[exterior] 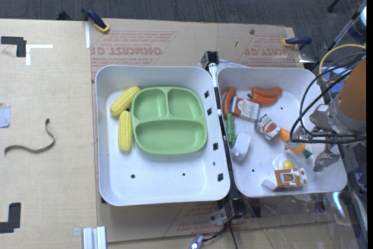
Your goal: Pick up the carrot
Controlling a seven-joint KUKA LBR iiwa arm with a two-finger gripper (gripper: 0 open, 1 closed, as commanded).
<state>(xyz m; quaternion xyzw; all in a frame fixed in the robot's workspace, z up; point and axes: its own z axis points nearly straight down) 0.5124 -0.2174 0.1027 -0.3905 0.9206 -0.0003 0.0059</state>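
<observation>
Carrot [284,134] lying near the right edge of the right bin [256,185], just beside a small carton [267,126], gripper [324,161] poised over that bin's right edge, close to the carrot, nothing seen held, its opening not discernible, green tray [169,120] set in the left bin [163,183].

tray [169,140] in left bin [116,183], corn cobs [125,130] beside

Orange-banded arm [356,93] — grey metal, looping black and yellow cables.
</observation>
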